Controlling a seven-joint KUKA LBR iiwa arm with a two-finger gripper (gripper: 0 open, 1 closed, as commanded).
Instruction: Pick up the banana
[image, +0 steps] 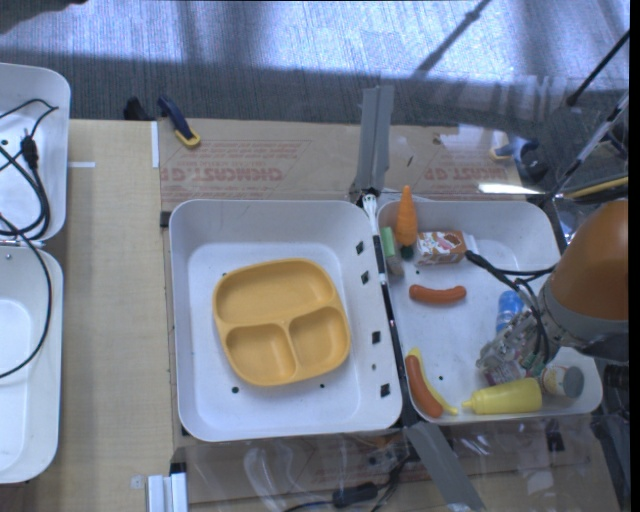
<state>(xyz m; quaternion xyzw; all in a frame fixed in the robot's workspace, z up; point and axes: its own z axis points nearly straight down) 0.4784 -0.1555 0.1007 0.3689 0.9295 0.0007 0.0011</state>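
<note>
In the camera view we see the left bin (190, 300) holding a yellow divided plate (281, 321). The right bin (470, 310) holds the banana (428, 386) near its front left corner, a sausage (437, 294), a carrot (405, 222), a snack packet (441, 246) and a yellow bottle (505, 397). The gripper (515, 345) sits low at the bin's right side among crinkled wrapping; whether its jaws are apart or together we cannot tell.

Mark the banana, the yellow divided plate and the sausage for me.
banana (425, 386): camera view, middle of its reddish body.
yellow divided plate (281, 321): camera view, ridge between its compartments.
sausage (437, 294): camera view, middle of its length.
</note>
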